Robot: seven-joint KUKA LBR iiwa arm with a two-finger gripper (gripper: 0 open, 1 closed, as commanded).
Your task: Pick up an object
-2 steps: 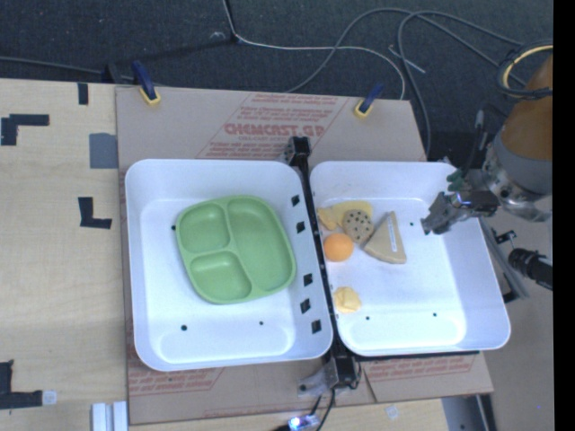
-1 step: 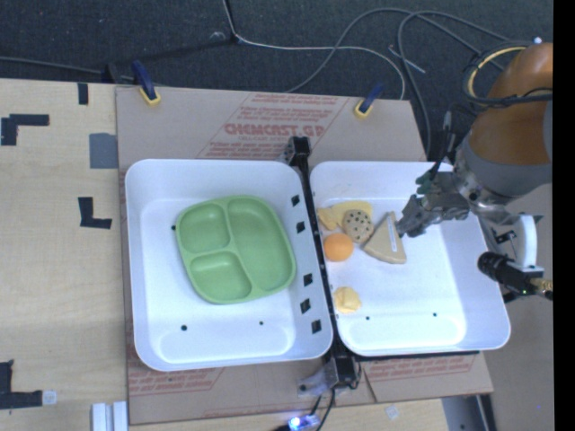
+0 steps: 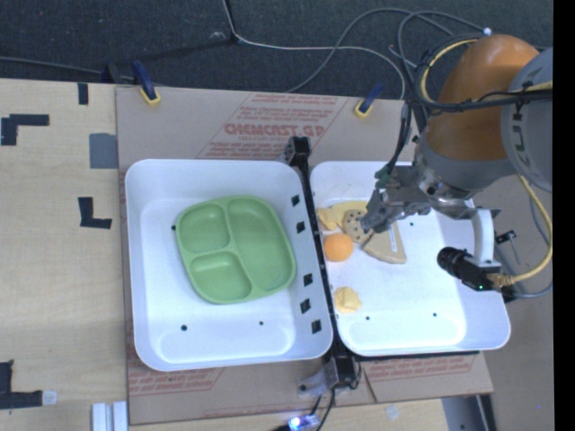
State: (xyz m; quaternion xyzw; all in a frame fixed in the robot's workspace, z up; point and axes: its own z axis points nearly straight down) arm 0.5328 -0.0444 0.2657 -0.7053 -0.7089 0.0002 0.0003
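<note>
We cannot make out much of the gripper [image 3: 375, 218]: its dark fingertips sit low over the right bin [image 3: 467, 330], under the arm's [image 3: 476, 106] grey and orange bulk, and we cannot tell how far apart they stand or whether anything lies between them. The arm's wrist hides part of the bin floor behind the tool. A pale yellow piece with holes, like a cheese slice [image 3: 346, 216], lies directly beneath and just to the camera's left of the fingertips, partly covered by them. A tan wedge [image 3: 388, 250], like a bread slice, lies just below the tool, seemingly touching it, though the contact is hard to judge. An orange ball [image 3: 338, 248] rests near the tool's lower left, beside the cheese slice. A small yellow lump [image 3: 347, 300] lies further below, well apart. Far to the tool's left, across the divider, the left bin [image 3: 162, 330] bears a green divided plate [image 3: 235, 249]. Cables [image 3: 395, 34] loop above the arm.
</note>
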